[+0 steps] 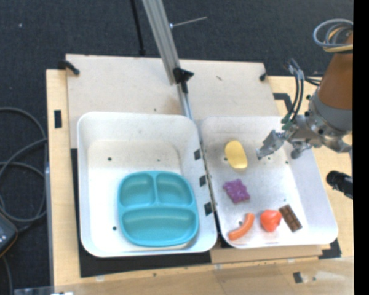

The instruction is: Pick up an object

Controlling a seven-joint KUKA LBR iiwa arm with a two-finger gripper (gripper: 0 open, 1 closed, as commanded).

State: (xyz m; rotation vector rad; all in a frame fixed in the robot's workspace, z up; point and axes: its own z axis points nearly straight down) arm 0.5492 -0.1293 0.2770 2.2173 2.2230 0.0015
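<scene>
Gripper (281, 145) hovers beside unlabelled yellow object (236, 154).

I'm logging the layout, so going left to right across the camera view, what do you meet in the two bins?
Teal divided plate → purple piece → orange-red round piece → brown block. The yellow piece and the orange carrot-like piece overlap the purple one in left-right position, so they are left out.
</scene>
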